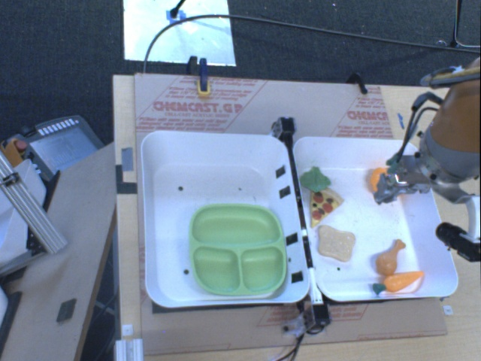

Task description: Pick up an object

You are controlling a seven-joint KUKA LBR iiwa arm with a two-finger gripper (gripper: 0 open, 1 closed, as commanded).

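Carrot (400, 281) — far from fingers (385, 192)

Arm (457, 122) enters from the 3 o'clock edge of the view, upper half of that side. Orange band sits high on it, grey wrist section below, angled down toward 9 o'clock. Gripper (385, 192) at the end of the wrist, a grey metal block, low over the right-hand bin's 2 o'clock area. Finger state cannot be made out at this angle. A thin cable loops along the arm's 9 o'clock side. Dark fitting juts out below the wrist toward 5 o'clock.
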